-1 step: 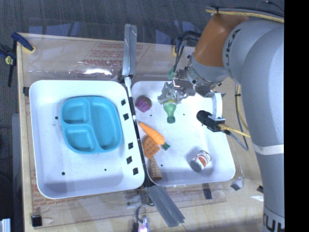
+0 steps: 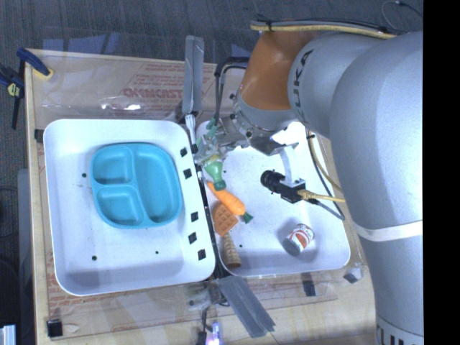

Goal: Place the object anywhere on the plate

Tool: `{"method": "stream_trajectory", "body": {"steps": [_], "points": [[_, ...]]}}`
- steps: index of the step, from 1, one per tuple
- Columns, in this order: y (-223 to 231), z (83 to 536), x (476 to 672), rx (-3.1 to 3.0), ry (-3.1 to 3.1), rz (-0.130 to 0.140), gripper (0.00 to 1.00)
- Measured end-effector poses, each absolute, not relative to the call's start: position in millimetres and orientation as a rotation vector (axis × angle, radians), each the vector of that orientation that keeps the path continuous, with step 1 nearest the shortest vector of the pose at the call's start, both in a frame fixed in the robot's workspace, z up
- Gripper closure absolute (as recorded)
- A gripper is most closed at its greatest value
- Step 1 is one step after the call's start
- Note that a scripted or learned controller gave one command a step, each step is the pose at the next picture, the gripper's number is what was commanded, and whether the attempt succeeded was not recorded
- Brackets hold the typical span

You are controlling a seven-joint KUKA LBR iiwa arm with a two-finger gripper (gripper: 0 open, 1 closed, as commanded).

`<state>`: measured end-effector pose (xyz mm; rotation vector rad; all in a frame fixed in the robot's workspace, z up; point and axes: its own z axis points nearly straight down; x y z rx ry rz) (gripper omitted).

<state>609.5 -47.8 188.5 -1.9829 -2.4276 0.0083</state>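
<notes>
Wooden tabletop (image 2: 36, 192) under a clear plastic sheet carries two shallow white bins side by side. Nearest in the right bin (image 2: 330, 257): a small cylindrical can (image 2: 300, 238) lying on its side, white with a red label, and a brown ridged cone-like piece (image 2: 230, 249) against the left wall. Just beyond it, an orange waffle-textured piece (image 2: 223, 222) touches a smooth orange carrot (image 2: 228, 200) with a green tip. Left bin (image 2: 72, 264) holds the plate (image 2: 136, 184), turquoise, rounded, glossy, three compartments, nothing on it. Farther back, the end effector (image 2: 210, 149) sits low at the right bin's left wall over a pale green object (image 2: 213, 169); finger spacing: cannot tell, and no grasp is visible. Grey arm with orange band (image 2: 269, 70) enters from the right.
</notes>
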Motion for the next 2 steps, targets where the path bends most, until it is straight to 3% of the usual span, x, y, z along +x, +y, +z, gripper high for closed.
{"method": "stream_trajectory", "body": {"steps": [1, 2], "points": [[26.9, 188.7, 622.8, -1.952, -2.456, 0.008, 1.00], [26.8, 188.8, 622.8, -1.952, -2.456, 0.007, 0.00]]}}
